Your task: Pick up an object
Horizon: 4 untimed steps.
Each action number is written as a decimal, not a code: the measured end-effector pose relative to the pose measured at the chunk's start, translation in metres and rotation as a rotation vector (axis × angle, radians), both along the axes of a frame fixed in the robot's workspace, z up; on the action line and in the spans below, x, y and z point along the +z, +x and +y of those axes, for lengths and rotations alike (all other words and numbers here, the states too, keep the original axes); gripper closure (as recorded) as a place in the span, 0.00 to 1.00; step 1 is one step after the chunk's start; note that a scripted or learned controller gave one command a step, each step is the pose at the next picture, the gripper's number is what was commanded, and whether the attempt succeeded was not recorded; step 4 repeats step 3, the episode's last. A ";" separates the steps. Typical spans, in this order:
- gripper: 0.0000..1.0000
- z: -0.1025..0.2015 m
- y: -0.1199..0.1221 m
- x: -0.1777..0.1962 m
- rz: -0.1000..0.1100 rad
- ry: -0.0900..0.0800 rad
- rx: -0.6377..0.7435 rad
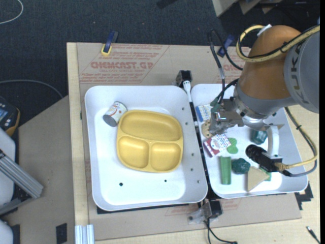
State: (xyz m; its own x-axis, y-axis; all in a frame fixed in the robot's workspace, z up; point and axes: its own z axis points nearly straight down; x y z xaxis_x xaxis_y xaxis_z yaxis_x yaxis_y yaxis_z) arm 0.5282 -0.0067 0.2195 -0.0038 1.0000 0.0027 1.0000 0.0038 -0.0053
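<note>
My gripper (pixel 219 120) hangs low over the left part of the right bin (pixel 293 145), under the grey and orange wrist. Just below it lies a red and white packet (pixel 216 144) with a small green disc (pixel 232 147) beside it. A blue and white packet (pixel 203 112) sits to its left by the bin wall. Further toward the front lie a green block (pixel 225 170), a teal lump (pixel 240 165) and a tan wedge (pixel 256 178). A small teal cup (pixel 260 135) shows right of the gripper. The arm hides the bin's back part.
The left bin (pixel 96 136) holds a yellow divided plate (pixel 150 140) and a small tipped can (pixel 115 113) at its back left. Both bins rest on a cardboard sheet (pixel 122 65). A black clamp (pixel 184 78) sits between the bins at the back.
</note>
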 end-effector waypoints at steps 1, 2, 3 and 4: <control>1.00 0.002 -0.002 0.009 -0.006 -0.002 -0.003; 1.00 -0.012 0.002 0.011 -0.007 -0.003 -0.005; 1.00 -0.003 0.013 0.013 -0.008 -0.003 -0.002; 1.00 -0.003 0.013 0.013 -0.008 -0.003 -0.002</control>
